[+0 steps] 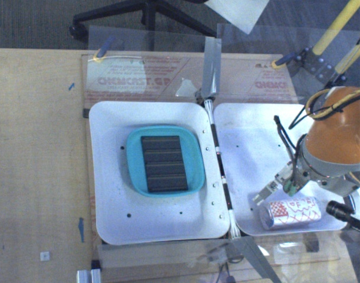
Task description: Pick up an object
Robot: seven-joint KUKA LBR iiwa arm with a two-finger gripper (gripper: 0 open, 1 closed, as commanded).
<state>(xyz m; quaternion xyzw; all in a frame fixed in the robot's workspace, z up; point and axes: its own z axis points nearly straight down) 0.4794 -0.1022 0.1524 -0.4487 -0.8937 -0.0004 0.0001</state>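
**Currently: gripper hanging over right bin, can just below it**

Presently the gripper (273,188) is reaching into the right bin (244,134) from the arm side, its pale tip pointing down and away toward the bin floor. I cannot tell its opening state from this slant, and nothing is showing as held.

The nearest candidate, a red-and-white patterned can (291,211), is lying on its side just beside and slightly below the tool tip, close to the bin's near rim. Whether the tip is touching it, I cannot tell.

Well away from the gripper, across the divider, a teal tray with a dark ribbed insert (164,160) is sitting in the left bin (109,158).

Risks, as I am judging them:
- Can is round and lying down; an off-centre descent is likely nudging it into a roll rather than seating it.
- Can is hugging the rim, so the wall may be blocking one side of the approach.
- Cables near the wrist may be snagging.
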